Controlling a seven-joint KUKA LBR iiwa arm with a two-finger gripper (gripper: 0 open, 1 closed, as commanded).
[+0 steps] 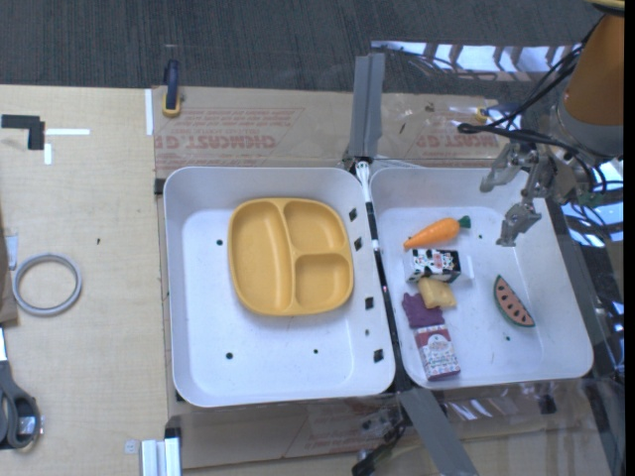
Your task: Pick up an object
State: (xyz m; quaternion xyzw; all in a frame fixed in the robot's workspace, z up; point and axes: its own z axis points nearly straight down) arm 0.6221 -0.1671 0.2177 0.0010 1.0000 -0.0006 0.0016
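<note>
Where watermelon slice (513, 301) lies, gripper (518, 221) hovers.

The right bin (568, 296), in the right half of the frame, holds the loose objects. A toy carrot (435, 233), orange with a green tip, lies tilted near the bin's upper left, its green end pointing up and right. Just below it sits a small black-and-white box (436, 263). Touching that from below is a pale yellow lump (437, 293), and a purple piece (421, 311) lies against the lump's lower left. Lower still, a red-and-white carton (438, 352) lies flat, lengthwise down the frame. Well apart, toward the bin's right side, a watermelon slice (513, 301) lies with its green rind facing right.
</note>
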